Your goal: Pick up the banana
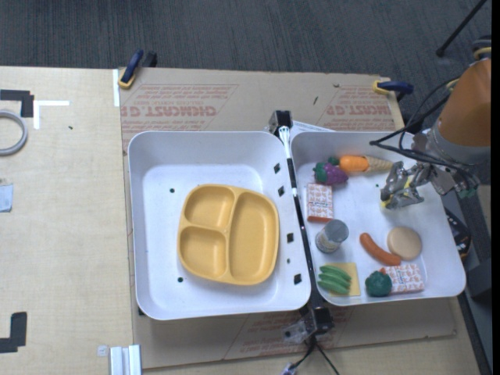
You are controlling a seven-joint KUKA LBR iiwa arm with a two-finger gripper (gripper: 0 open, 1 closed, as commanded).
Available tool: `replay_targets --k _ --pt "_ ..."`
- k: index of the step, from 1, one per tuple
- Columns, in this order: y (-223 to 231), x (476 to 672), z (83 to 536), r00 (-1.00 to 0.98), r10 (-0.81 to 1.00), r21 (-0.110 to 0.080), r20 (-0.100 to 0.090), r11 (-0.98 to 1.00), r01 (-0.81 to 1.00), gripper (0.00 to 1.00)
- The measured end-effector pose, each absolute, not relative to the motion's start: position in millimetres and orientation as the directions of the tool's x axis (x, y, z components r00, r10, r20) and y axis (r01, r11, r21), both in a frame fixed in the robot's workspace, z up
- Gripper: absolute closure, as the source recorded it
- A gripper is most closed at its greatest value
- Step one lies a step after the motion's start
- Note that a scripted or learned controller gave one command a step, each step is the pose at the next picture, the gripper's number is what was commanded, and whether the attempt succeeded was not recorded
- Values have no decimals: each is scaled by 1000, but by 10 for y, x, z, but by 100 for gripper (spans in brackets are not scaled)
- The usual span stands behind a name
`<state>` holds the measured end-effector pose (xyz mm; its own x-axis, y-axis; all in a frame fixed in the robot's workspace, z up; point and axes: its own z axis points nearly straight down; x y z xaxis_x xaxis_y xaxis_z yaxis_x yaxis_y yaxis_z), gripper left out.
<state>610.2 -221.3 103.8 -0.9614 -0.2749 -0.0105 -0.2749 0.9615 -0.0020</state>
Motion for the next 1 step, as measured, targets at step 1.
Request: replay_targets --k 1 --pt "-2214 6102 1038 -961 -275 -2 -10 961 -275 0"
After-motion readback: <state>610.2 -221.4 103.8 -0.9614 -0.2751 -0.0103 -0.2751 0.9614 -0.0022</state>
